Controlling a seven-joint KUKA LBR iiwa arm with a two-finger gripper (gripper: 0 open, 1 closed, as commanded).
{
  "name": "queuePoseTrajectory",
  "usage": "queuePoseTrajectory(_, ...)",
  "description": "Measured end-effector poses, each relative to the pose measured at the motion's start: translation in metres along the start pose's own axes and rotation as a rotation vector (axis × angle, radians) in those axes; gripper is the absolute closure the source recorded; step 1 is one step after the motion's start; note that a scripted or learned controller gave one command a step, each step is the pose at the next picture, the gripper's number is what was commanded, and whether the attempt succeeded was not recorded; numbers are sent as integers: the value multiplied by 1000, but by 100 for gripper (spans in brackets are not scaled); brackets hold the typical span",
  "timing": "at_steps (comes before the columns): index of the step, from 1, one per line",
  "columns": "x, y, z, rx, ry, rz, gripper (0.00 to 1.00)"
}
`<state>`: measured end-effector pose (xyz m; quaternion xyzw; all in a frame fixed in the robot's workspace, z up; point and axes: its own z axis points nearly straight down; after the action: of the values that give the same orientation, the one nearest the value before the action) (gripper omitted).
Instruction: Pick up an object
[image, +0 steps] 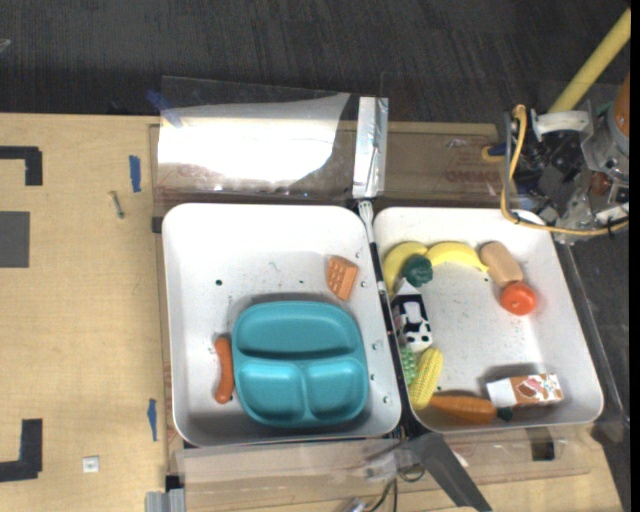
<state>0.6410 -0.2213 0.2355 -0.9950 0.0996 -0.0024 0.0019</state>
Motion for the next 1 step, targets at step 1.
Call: queuePoseTrajectory(1, 27, -6, -53, 0, 4, 0, 100)
